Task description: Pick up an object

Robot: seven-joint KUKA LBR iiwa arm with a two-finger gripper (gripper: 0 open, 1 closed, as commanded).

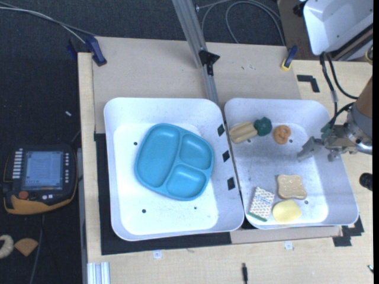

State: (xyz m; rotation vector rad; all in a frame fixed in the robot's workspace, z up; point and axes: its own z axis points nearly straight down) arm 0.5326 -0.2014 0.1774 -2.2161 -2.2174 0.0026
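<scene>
The right bin (331, 209) holds several small objects. A tan roll (243, 131) lies at the back left, touching a dark green piece (262, 125), with an orange piece (282, 134) just to its right. A slice of toast (291, 186), a yellow lump (286, 211) and a checkered wafer (261, 203) lie near the front. My gripper (323, 145) hovers over the bin's right side, right of the orange piece and above the toast. Nothing is seen in it.
The left bin (118, 158) holds a blue divided plate (174, 160). A metal post (192, 22) rises from behind the gap between the bins. A tablet (41, 173) sits off the bench at the left. White equipment (337, 10) stands at the top right.
</scene>
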